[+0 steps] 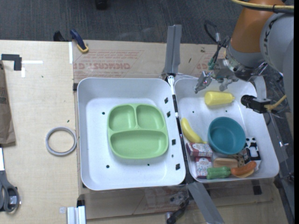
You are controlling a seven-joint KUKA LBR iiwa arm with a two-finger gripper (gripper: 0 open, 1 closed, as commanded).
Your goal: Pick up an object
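From the camera view, we judged a miss likely: the gripper [214, 80] hung with fingers spread and nothing between them, above the right bin's [264, 139] far edge, and the corn [218, 98] just below looked rounded and slick enough to roll away. It lay pale yellow, tapered, near the bowl [226, 134].

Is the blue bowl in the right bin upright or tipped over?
Upright. The blue bowl sits in the right bin with its round opening facing up, and its inside shows nothing in it.
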